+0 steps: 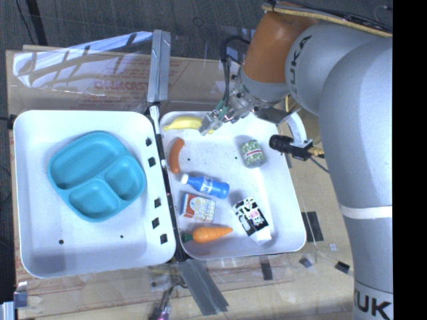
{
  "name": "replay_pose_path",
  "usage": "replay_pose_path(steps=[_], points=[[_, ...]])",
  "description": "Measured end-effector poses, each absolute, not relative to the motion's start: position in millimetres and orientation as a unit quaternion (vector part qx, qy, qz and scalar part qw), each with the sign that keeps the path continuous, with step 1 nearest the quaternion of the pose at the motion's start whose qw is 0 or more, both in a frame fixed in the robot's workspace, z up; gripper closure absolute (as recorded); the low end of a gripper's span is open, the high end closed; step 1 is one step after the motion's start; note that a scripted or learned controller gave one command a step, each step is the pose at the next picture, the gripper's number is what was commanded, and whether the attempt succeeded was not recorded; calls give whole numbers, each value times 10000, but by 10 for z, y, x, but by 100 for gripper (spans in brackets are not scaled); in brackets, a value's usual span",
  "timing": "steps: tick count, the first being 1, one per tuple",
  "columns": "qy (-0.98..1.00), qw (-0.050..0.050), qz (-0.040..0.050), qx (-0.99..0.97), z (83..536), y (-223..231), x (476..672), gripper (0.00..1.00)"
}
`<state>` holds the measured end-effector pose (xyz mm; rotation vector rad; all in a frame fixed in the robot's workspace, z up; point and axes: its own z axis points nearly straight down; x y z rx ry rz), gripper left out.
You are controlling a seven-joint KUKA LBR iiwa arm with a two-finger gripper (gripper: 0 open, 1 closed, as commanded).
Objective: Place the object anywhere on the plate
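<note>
A blue divided plate (97, 175) lies in the left bin (40, 245). The right bin (283, 209) holds a yellow banana (180, 123) at its far left corner. Below that lie an orange sausage (175, 155), a blue and white bottle (206, 186), a small juice carton (198, 208) and a carrot (209, 233). A black and white milk carton (253, 220) and a green can (253, 153) sit toward the right. My gripper (215, 121) is low over the bin's far edge, right at the banana's right end. I see nothing lifted in it.
The grey arm (333, 79) with its orange band fills the upper right and overhangs the right bin's far side. A raised divider (160, 179) with black clips separates the two bins. A black cable connector (290, 145) hangs near the can.
</note>
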<state>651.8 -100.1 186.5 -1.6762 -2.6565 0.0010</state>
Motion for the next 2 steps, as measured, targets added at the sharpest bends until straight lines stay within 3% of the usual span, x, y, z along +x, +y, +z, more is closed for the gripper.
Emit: replay_pose_path(steps=[1,2], points=[[-8767,6,5,-4810,2452,-316,6089,100],[-8678,4,10,-4969,2224,246,6286,100]])
